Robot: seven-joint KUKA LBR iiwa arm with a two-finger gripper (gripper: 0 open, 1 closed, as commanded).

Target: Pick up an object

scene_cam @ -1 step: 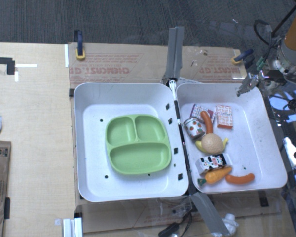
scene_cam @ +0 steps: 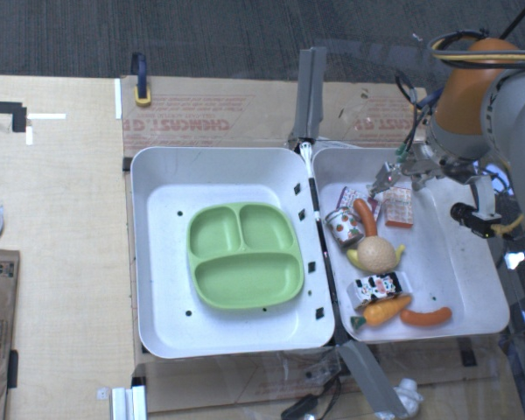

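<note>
- Packet (scene_cam: pixel 398 207), red/white, flat in right bin (scene_cam: pixel 459 274) — nearest candidate; lies just below-left of the fingers (scene_cam: pixel 401 171) in the camera view, close under the tips.
- Fingers: can't tell apart or together, too small and cluttered w/ cables; nothing visibly between them.
- Key relation: packet sits slightly toward the near edge from the fingers, long axis roughly up-down in view. Judgement: a short drop plus a small shift toward the near edge would put the tips over it.
- Next out from the fingers: small carton (scene_cam: pixel 346 198), orange sausage (scene_cam: pixel 365 218) on a diagonal, printed can (scene_cam: pixel 342 226), all bunched left of the packet.
- Further: tan ball (scene_cam: pixel 376 254) resting on a banana (scene_cam: pixel 359 256).
- Farthest in this bin: cow-print box (scene_cam: pixel 376 285), carrot (scene_cam: pixel 385 310), second sausage (scene_cam: pixel 426 317) near the front wall.
- Left bin (scene_cam: pixel 157 261) w/ green divided plate (scene_cam: pixel 245 255), well apart from the fingers.
- Risk (judgement): crowding left of the packet may snag a tip.
</note>
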